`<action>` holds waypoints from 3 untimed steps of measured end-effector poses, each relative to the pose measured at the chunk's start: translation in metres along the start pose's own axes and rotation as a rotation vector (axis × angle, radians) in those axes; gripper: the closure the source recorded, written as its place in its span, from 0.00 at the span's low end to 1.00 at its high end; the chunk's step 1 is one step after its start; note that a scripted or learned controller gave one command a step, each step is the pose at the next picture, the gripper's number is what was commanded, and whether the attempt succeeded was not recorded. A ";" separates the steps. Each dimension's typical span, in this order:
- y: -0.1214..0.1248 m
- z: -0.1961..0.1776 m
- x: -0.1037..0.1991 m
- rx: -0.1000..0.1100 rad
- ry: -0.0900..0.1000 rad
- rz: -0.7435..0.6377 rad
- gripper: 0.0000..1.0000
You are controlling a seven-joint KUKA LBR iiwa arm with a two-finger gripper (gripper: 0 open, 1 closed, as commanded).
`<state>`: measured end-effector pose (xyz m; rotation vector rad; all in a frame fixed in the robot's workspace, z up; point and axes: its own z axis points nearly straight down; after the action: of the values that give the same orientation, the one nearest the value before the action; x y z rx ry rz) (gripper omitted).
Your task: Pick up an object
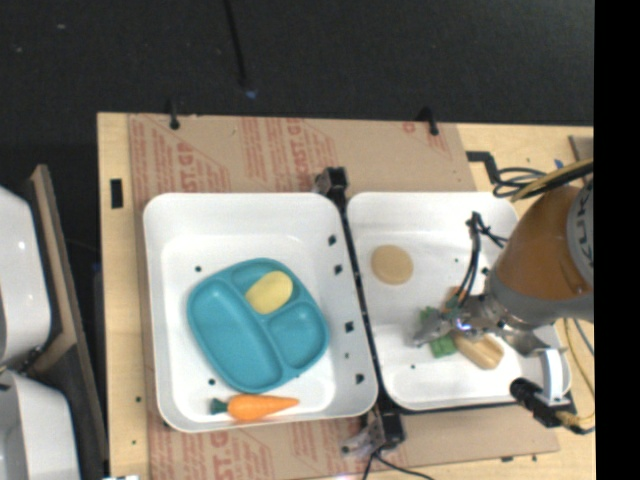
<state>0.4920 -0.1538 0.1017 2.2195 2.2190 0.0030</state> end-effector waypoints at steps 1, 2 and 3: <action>0.002 -0.014 -0.002 -0.009 -0.003 0.003 1.00; 0.004 -0.077 -0.003 -0.003 -0.001 0.000 1.00; 0.001 -0.138 0.001 -0.003 0.000 -0.001 1.00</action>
<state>0.4921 -0.1531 0.2399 2.2170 2.2182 0.0060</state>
